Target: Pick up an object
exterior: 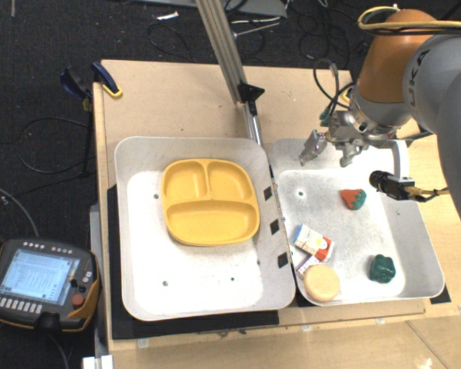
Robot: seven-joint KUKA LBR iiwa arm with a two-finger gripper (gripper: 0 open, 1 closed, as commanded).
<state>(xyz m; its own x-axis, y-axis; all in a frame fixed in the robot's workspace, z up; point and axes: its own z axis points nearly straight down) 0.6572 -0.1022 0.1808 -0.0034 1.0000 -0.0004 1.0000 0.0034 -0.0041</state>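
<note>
Objects for picking lie in the right bin [415,229], four of them, all loose on its white floor. Nearest the camera, at that bin's front left corner, sits a round tan disc [321,283], partly over the rim. Just behind the disc and touching it is a small red-and-white carton [313,243], lying flat. Toward the bin's front right rests a dark green lump [382,268], well apart from the disc. Farther back, near the bin's middle, is a red strawberry-like piece with a green top [353,199].

Left of the right bin, edge to edge with it, the left bin [138,229] holds a yellow divided plate [210,201], upright, with three compartments. Both bins rest on the tabletop [169,98], and a handheld control pendant [38,283] lies off the tabletop, far left of the bins and close to the camera.

At the right bin's back edge, the gripper [327,151] hangs over the rim, beyond the strawberry piece and apart from it. Its jaws are spread apart with nothing between them. Above it rises the grey arm with its orange band [392,56].
</note>
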